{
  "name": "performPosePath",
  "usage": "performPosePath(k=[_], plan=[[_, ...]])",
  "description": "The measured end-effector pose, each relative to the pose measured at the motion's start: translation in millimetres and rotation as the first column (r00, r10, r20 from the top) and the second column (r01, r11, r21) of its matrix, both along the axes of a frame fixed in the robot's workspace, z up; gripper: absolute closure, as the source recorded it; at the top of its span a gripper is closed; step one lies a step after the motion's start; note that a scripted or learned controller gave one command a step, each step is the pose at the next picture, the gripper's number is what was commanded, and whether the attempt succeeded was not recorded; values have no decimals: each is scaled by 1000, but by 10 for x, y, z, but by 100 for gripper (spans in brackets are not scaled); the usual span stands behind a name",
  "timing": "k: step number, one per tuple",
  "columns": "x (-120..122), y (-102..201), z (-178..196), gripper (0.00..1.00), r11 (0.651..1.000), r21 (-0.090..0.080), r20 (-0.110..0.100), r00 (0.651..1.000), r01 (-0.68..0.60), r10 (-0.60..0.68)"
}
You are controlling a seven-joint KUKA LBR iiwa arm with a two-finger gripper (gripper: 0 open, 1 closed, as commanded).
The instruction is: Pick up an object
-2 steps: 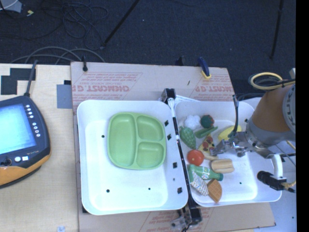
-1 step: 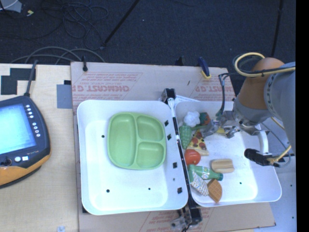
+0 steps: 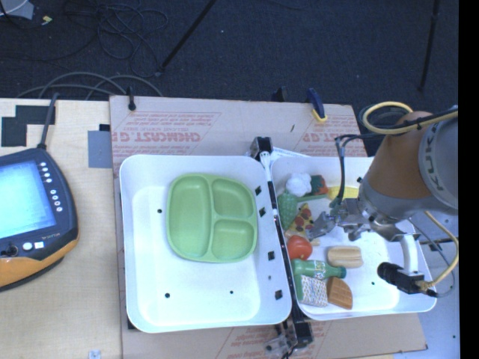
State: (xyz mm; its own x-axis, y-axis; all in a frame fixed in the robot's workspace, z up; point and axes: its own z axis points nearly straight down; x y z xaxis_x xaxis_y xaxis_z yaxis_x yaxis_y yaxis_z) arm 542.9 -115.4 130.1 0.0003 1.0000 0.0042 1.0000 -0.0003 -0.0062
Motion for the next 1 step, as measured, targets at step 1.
performPosePath(k=[1], plan=[[-391, 335, -432, 0, 1000, -4, 4, 1000, 3, -3]])
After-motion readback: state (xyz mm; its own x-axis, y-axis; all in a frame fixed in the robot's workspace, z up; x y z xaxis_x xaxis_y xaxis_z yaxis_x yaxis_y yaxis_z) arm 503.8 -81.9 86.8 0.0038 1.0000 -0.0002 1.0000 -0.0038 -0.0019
